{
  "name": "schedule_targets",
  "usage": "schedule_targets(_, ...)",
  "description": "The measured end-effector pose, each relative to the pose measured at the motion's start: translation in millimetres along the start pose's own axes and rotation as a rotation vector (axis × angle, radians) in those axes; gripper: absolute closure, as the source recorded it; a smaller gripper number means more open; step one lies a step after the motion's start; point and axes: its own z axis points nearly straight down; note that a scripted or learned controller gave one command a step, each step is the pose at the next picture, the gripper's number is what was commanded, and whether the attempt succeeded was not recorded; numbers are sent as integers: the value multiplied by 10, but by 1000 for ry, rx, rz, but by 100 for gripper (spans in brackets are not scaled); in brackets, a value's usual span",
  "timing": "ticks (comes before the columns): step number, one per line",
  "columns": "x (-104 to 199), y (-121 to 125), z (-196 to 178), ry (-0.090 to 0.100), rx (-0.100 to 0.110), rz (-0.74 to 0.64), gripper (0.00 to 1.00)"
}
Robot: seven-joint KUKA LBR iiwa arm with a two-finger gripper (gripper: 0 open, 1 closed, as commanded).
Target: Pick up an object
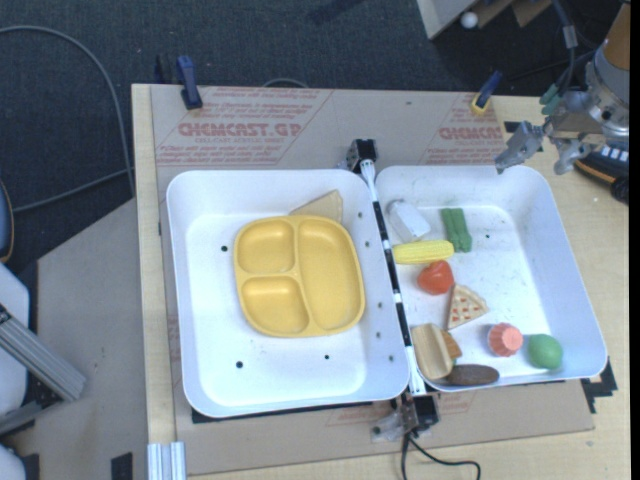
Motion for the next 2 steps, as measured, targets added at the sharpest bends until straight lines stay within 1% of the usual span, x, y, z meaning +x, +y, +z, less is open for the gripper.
schedule_targets(1, 386, -55, 1053, 0, 0, -1, 0)
schedule_targets(2, 345, 207, 1857, -1, -2, 0, 0)
